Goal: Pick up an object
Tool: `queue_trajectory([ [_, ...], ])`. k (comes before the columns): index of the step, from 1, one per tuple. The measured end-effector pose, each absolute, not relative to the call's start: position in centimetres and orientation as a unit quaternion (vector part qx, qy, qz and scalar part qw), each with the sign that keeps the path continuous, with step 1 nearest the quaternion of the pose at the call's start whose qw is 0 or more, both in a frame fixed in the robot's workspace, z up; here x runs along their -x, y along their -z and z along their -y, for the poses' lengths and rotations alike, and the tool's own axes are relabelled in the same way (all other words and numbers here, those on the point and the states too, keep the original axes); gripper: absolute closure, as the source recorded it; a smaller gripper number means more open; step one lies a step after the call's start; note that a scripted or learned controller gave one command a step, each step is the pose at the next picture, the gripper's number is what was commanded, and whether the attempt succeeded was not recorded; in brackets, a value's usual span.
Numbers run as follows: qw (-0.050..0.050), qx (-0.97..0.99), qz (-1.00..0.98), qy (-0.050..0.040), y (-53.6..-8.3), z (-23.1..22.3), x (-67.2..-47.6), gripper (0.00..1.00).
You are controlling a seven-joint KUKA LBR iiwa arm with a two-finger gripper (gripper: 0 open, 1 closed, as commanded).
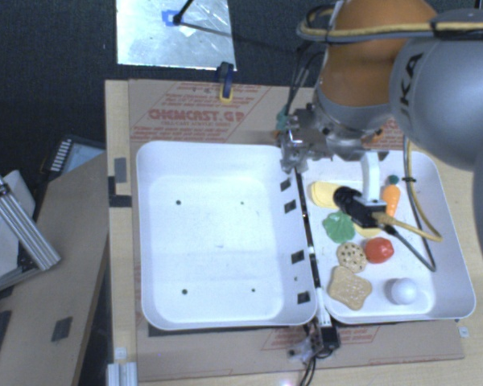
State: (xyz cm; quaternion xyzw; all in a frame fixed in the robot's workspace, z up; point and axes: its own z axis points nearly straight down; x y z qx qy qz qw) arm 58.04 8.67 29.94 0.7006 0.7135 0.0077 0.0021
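Nearest the lens, in the front of the right bin (455,296), lie one square biscuit (349,288), tan, rough-surfaced and lobed in outline, and one white ball (402,291), smooth and matte. Behind these sit one round cookie (351,255), pale with dark specks, and, just beside it, one red tomato (378,250), glossy and rounded. Further back are one green leaf piece (338,227), frilled at its edge, and one yellow piece (324,193), smooth, elongated and partly hidden by robot hardware. With them is one orange carrot (392,201), tapered, with a green tip at its far end. That makes seven toy foods, all in the right bin.

Both bins are shallow, white and smooth-walled with rounded corners. They stand side by side on one cardboard sheet (193,111) printed in red. The floor of the left bin (217,240) carries four small dark dots (178,203). Four dark tabs (290,207) line the wall the bins share.

One gripper (292,158) hangs over the far end of that shared wall, apart from all seven pieces. Whether it is spread or closed cannot be told.
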Motion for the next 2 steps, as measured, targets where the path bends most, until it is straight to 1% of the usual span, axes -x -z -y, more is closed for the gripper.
queue_trajectory([
  [1, -0.002, -0.704, -0.71, 0.0006, -23.0, -14.7, -57.9, 1.0],
  [2, -0.001, -0.704, -0.71, -0.0018, -28.3, -16.7, -52.9, 1.0],
])
